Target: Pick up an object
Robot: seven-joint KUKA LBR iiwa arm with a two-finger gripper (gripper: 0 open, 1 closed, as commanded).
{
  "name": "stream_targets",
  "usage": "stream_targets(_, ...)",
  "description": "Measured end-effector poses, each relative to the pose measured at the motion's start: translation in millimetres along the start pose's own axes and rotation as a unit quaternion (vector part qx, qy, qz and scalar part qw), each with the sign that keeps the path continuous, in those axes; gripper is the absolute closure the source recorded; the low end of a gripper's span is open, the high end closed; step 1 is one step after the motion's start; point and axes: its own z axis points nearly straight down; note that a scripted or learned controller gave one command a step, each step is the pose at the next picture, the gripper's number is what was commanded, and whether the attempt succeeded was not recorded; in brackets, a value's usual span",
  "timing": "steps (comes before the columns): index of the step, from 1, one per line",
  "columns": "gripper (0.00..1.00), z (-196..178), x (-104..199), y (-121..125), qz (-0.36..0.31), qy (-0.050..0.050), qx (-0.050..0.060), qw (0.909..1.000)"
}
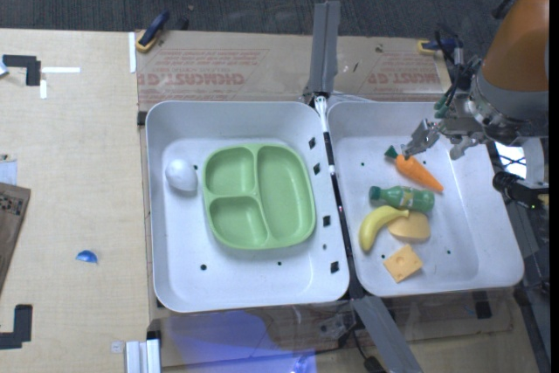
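Note:
The right bin holds several toy foods. An orange carrot with a green top lies near its back. A green bottle lies in front of it, then a yellow banana, a tan rounded piece and a cheese wedge. My gripper hangs over the back of the right bin, just above the carrot. Its fingers are spread open with nothing between them. The left fingertip is close to the carrot's green end.
In the left bin sit a green divided plate and a white ball beside it. A grey divider rises between the bins at the back. The arm's orange band is at the right.

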Motion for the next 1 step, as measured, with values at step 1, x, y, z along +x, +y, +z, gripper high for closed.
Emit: stream_targets(1, 0.0, -64.5, 42.2, 44.3, 0.041, -0.001, -0.001, 0.9991)
